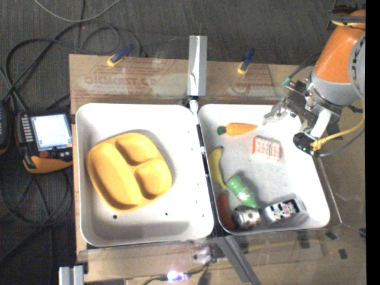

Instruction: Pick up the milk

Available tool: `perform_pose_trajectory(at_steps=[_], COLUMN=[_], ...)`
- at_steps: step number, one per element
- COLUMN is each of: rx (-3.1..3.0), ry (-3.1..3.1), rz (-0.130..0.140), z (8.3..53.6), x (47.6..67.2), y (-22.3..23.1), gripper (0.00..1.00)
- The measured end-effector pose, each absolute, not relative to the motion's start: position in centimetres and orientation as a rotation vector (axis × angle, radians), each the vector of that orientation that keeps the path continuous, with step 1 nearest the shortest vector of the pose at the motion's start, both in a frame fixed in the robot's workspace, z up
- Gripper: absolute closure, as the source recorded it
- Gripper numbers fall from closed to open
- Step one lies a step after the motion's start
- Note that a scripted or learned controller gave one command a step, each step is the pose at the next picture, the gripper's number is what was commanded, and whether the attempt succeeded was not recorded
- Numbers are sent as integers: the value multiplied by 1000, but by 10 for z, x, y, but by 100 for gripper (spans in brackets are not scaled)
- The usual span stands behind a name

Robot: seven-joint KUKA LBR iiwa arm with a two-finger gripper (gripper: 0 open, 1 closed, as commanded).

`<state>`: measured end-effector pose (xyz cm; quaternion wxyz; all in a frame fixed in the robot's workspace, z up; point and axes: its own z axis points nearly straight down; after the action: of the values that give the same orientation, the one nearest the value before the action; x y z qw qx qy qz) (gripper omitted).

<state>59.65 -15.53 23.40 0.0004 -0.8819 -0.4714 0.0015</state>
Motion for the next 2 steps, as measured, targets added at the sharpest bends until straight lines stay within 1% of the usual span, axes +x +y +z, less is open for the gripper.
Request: perform_pose_trajectory(at_steps=[1,2], rx=[-2684,-2853], ry=[-1626,-1320], rz=[6,-7], z=[150,90], x=[564,599], y=[-108,-109], gripper=[0,0])
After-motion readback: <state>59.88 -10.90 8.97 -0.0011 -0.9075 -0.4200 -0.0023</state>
